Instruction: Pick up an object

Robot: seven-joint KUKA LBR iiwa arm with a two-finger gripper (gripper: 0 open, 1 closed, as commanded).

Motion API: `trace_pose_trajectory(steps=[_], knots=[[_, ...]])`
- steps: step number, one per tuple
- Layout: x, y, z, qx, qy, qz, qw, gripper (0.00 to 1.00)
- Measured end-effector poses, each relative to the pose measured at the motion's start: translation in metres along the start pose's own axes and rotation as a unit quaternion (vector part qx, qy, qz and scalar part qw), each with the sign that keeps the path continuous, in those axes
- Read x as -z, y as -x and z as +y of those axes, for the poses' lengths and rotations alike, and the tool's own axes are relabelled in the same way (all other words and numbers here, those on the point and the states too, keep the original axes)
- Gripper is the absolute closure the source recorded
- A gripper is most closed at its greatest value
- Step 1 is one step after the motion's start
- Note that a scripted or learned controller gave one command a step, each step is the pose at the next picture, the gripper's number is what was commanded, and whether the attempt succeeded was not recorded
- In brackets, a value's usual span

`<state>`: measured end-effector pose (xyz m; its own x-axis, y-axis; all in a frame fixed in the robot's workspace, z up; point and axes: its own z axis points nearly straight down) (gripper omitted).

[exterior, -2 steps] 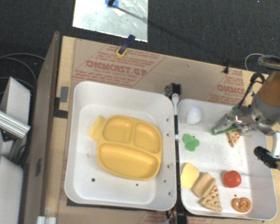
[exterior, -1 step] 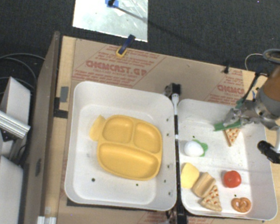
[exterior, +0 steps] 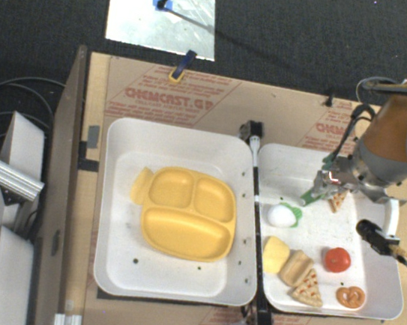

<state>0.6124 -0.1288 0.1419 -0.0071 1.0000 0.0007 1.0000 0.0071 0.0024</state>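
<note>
Two white bins on a cardboard-topped bench, gripper (exterior: pixel 330 178) low in right bin (exterior: pixel 388 295), finger state unclear, yellow tray (exterior: pixel 184 213) in left bin (exterior: pixel 117 206)

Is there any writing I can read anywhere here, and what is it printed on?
"CHEMCAST GP": red print on the brown board under the bins, behind the left bin.
The same red print seems to repeat behind the right bin, but the arm cuts it off and it is too blurred to read.
Smaller red lines beneath each logo: too small to read.
</note>
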Motion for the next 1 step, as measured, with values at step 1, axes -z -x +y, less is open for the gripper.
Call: trace_pose_trajectory(steps=[1], knots=[[0.0518, 0.0616, -0.0524, -0.006, 0.000, -0.002, 1.0000, 1.00]])
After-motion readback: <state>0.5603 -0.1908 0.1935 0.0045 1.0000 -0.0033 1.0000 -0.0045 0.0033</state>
